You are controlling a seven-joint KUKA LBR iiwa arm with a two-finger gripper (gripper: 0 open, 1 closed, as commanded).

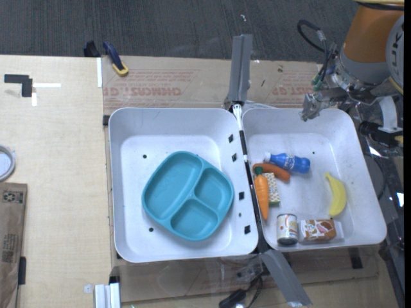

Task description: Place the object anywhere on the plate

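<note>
A: Logging from 9 o'clock across to 3 o'clock. Left bin holds one item: the blue plate, three compartments, lying flat slightly toward 6 o'clock of the bin's middle. Nothing rests on it.

B: Right bin?

A: Six items, clustered in the half toward 6 o'clock. Against the divider at its 9 o'clock side: a carrot lying lengthwise, touching a small speckled packet. A second orange piece sits just toward 12 o'clock of those, touching the blue bottle, which lies on its side near the bin's middle.

B: And nearer 6 o'clock?

A: A small can upright, just beside a reddish box lying flat. The banana lies at the 3 o'clock side, apart from the others, curved along the wall.

B: Arm state?

A: Gripper hangs over the right bin's rim at 12 o'clock, well apart from every item, with the orange band above it toward 1 o'clock. Nothing sits between the fingers. Whether the jaws are open or closed: cannot tell, too small and dark against the cabling.
</note>
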